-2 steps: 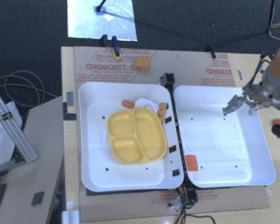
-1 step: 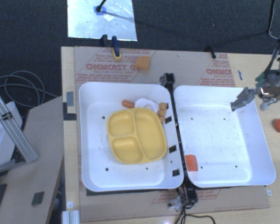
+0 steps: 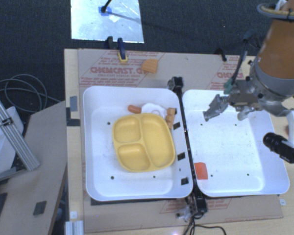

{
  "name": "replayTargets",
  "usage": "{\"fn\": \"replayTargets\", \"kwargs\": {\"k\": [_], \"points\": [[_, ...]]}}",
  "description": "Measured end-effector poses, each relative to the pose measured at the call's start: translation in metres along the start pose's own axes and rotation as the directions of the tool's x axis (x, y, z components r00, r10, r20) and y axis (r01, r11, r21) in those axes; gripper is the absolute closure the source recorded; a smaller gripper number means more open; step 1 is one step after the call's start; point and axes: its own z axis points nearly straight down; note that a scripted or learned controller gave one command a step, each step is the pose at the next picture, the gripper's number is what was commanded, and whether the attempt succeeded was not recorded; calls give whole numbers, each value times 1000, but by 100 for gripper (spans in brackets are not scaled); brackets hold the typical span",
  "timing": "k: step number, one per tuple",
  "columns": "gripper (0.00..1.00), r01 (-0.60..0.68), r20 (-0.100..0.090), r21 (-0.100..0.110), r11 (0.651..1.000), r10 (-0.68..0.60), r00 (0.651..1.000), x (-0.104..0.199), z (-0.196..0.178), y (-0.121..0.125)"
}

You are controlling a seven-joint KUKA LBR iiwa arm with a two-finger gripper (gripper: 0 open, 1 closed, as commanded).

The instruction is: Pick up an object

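My gripper [image 3: 229,112] hangs over the upper part of the right bin [image 3: 245,187], its two grey fingers spread apart, open, with nothing between them. A small orange-red block [image 3: 200,170] lies at the right bin's lower left corner, well below and left of the gripper. The left bin [image 3: 95,180] holds a yellow divided plate [image 3: 143,142]. Behind the plate lie an orange sausage-shaped piece [image 3: 134,109], a white piece [image 3: 153,109] and a small tan piece [image 3: 170,115].
A tan-orange object [image 3: 150,65] lies on the board behind the left bin, next to a yellow and blue clamp [image 3: 121,49]. A black divider strip [image 3: 182,131] runs between the bins. A black fitting [image 3: 279,146] juts in over the right bin's right edge.
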Motion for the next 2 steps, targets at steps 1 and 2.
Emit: {"fn": "replayTargets", "kwargs": {"k": [1,2], "points": [[100,-10,3,-2,1000,10,1000,-7,-10,1],[0,-10,4,-1,1000,10,1000,-8,-9,1]]}}
